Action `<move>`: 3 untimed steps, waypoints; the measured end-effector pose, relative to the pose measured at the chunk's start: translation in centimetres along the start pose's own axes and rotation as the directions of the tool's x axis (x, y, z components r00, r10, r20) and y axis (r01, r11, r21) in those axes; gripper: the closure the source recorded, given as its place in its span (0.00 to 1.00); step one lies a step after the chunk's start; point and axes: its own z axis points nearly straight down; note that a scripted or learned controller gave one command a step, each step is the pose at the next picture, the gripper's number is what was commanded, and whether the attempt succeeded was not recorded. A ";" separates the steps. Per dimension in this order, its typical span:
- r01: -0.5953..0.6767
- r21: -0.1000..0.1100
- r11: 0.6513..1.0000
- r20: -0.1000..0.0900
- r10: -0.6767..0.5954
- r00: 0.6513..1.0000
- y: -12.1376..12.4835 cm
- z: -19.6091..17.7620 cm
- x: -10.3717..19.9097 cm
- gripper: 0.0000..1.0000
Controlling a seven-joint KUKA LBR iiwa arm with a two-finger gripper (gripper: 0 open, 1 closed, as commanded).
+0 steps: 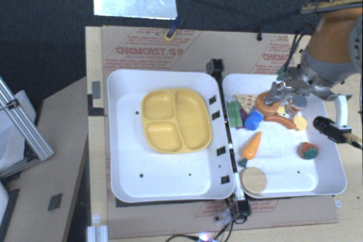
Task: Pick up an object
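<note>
low down, claw (pixel 282 94) over right bin (pixel 329 178)

Overhead, slanted down on bins (pixel 170 77)

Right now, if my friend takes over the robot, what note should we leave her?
Tool: low over the toy pile in the right bin; can't tell if anything is gripped.
Right bin holds: orange carrot, blue block, green piece, round tan disc, red and green strawberry, orange toy under the tool.
Left bin: yellow divided plate.
Done: nothing visibly lifted.
Left: pick up one object.
</note>
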 end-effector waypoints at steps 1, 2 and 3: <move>-0.004 0.003 1.000 0.001 0.004 1.000 -0.1 2.0 2.1 1.00; -0.004 0.001 1.000 0.001 0.004 1.000 0.3 0.1 2.7 1.00; -0.010 0.004 1.000 0.002 0.010 1.000 -0.3 0.4 1.5 1.00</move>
